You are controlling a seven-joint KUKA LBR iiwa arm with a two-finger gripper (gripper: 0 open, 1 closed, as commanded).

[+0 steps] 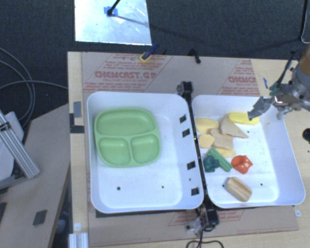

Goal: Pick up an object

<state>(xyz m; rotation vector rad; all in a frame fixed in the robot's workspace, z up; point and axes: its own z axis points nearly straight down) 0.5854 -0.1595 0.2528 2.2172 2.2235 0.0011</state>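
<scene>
One yellow piece (244, 118) lies just beside the hand (266, 106), whose grip state cannot be determined; crowded neighbouring food (222, 138) could likely deflect a misaligned descent.

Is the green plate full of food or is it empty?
Empty. The green plate lies flat in the left bin, and its three sections show bare green. The toy food is all in the right bin.
</scene>
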